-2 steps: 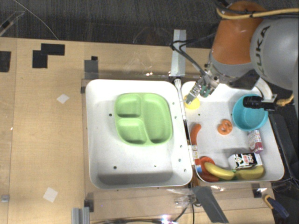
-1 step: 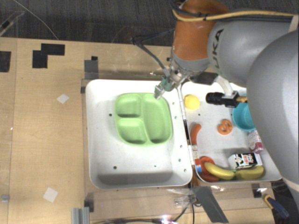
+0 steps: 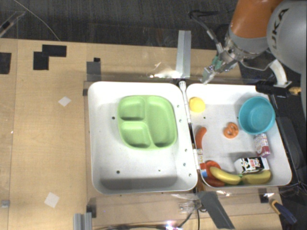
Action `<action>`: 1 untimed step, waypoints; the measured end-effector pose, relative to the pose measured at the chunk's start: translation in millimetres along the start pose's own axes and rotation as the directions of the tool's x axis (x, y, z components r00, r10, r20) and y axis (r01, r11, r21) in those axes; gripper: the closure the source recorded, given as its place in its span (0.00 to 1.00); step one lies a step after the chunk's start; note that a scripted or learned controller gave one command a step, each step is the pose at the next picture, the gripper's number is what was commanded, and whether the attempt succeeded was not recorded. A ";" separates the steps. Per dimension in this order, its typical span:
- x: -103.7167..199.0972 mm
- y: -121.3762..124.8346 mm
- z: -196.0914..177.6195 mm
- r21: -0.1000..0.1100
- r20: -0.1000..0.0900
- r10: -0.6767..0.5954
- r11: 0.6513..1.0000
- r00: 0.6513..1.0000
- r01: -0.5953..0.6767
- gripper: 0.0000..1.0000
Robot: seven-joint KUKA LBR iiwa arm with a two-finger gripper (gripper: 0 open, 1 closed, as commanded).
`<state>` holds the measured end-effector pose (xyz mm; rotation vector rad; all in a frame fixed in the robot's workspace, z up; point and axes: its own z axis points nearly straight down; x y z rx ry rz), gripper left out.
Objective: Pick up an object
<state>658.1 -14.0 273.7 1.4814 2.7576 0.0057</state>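
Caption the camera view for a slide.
Tool above the right bin's back edge; green tray in the left bin.

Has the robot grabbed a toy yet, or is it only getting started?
Only getting started, it looks like. Nothing looks done: the yellow ball, orange ring, blue bowl and banana all lie in the right bin, and the green tray lies in the left bin. The gripper hangs above the right bin's far edge with no toy in it. Reaching down, gripping and lifting are all left.
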 end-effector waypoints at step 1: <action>67.7 8.8 67.5 0.009 -0.009 0.061 0.998 0.998 -0.060 1.00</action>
